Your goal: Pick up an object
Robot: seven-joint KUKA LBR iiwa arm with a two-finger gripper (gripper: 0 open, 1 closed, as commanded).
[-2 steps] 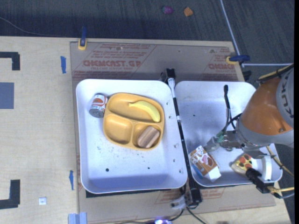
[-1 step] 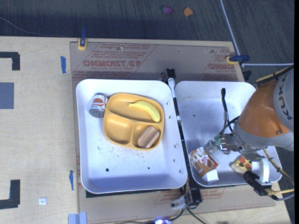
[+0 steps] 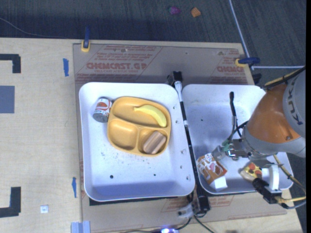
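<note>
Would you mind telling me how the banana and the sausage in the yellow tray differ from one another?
The banana is yellow, long and curved; the sausage is brownish-pink, short and straight. The banana lies in the wide top compartment of the yellow tray, while the sausage sits in the small lower-right compartment. The banana runs roughly across the view; the sausage lies at a slant. Both rest in the left bin, apart from the gripper.

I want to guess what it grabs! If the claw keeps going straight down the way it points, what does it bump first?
Probably the small carton in the right bin. The claw hangs just beside its upper edge, though depth is hard to judge, so it may meet the bin floor instead.
</note>
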